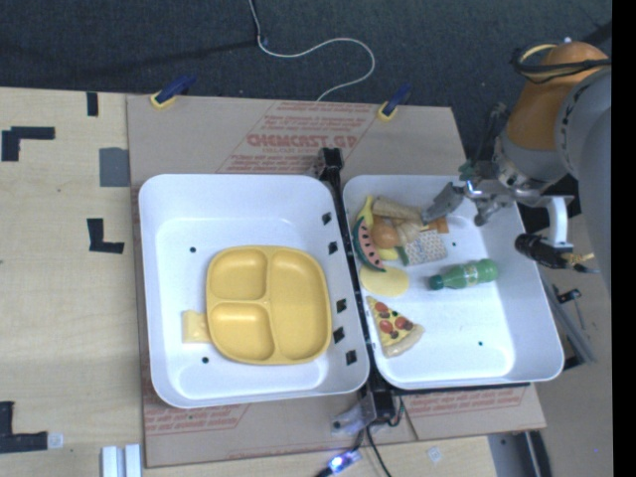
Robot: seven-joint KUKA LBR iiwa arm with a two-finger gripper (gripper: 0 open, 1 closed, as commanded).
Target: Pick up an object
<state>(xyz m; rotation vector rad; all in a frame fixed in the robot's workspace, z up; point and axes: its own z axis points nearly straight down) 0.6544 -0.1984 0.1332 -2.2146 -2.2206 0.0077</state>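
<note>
Camera view has the gripper [465, 199] over the right bin's [497, 351] far edge; whether it is parted or closed I cannot tell, and nothing shows between its tips. Just left lies toy food [396, 235], a green bottle [463, 275] below. Picking is not yet done.

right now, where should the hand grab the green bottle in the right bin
Probably across the middle of the green bottle, coming straight down. It lies on its side, roughly left-right, apart from the toy food pile, with bare bin floor on both long sides for the fingers.
</note>
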